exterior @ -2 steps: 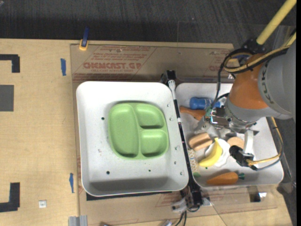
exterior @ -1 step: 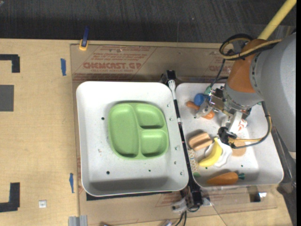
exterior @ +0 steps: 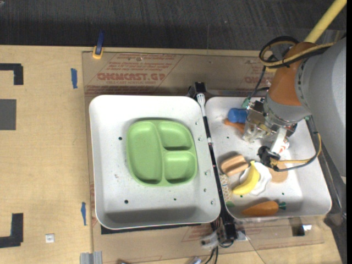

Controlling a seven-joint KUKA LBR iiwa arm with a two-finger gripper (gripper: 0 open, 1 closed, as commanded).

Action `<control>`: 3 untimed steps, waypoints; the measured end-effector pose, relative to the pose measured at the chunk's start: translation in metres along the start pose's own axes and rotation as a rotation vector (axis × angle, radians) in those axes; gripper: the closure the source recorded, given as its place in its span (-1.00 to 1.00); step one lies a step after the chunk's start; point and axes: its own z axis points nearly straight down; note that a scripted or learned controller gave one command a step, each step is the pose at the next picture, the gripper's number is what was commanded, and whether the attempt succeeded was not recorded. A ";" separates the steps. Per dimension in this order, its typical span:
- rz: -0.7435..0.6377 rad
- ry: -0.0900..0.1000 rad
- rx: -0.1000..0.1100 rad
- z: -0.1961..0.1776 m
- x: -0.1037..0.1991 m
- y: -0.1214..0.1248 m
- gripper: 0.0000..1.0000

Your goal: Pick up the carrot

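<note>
The table (exterior: pixel 44 147) is brown and cardboard-covered, with black tape marks and blue tape bits near its left edge. Two shallow white bins lie on it, touching: the left bin (exterior: pixel 104 164) and the right bin (exterior: pixel 308 186)

I'm seeing dark carpet floor (exterior: pixel 165 10) running along top. Brown cardboard sheet (exterior: pixel 44 147) covering bench, printed red lettering (exterior: pixel 132 73) showing. Black tape marks (exterior: pixel 14 73) sitting at left edge, blue tape bits (exterior: pixel 73 77) sticking nearby.
</note>
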 end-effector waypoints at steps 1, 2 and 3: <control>-0.001 -0.001 -0.001 -0.009 0.000 0.000 1.00; -0.003 -0.001 -0.004 -0.019 0.000 0.001 1.00; -0.003 -0.002 -0.003 -0.019 0.000 0.001 -1.00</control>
